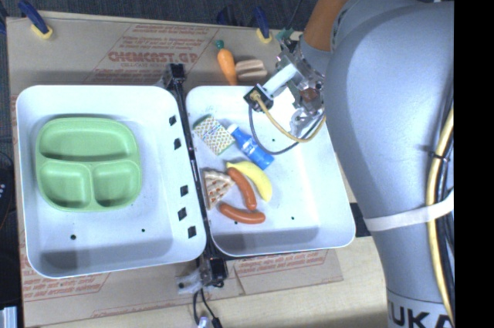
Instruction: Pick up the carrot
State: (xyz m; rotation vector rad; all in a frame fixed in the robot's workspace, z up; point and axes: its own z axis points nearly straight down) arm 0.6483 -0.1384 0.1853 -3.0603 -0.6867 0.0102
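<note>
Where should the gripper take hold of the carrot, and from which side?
Probably across the orange body of the carrot, from above. It lies flat on the bench beyond the right bin, long axis toward the camera, a beige block close on its right, so mid-body suits best.

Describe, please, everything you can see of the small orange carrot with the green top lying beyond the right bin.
The small orange toy carrot looks like smooth plastic, with a tapered orange body and a small green top at its far end. It lies on the brown cardboard sheet just beyond the far rim of the right white bin, outside both bins, running roughly away from the camera. A tan, blocky item sits right beside it, seemingly touching. The gripper hangs apart from it, over the right bin.
</note>
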